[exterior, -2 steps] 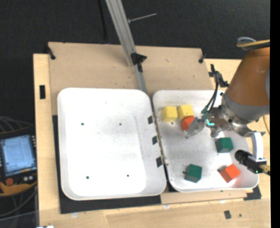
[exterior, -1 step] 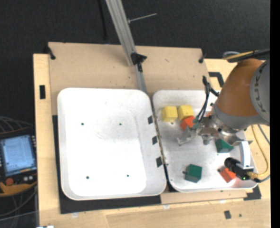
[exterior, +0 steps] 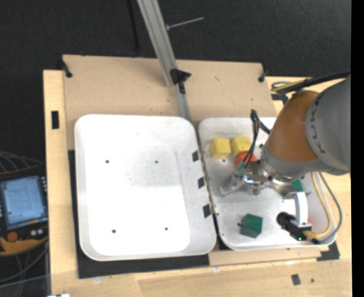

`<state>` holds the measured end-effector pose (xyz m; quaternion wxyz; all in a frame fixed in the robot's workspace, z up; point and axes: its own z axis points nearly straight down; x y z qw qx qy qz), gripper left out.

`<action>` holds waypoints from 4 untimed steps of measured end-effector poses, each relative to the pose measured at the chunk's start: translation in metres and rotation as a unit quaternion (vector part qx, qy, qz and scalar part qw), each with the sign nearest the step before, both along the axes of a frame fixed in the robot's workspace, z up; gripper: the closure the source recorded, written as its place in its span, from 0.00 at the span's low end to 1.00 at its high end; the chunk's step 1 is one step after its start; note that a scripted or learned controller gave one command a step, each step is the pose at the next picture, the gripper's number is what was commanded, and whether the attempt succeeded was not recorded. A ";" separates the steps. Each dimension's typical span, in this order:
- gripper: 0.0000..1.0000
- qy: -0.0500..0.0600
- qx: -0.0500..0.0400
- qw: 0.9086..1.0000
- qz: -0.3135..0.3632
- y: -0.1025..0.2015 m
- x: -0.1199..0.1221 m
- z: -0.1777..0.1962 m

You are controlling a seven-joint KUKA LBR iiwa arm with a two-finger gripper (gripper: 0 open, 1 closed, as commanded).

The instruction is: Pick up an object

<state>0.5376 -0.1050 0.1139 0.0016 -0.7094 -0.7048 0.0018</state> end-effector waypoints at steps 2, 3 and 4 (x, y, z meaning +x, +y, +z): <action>1.00 -0.005 0.000 1.000 -0.002 -0.003 0.002 -0.005; 1.00 -0.006 0.000 1.000 0.005 0.001 0.010 0.042; 1.00 -0.007 -0.001 1.000 0.005 -0.003 0.008 0.105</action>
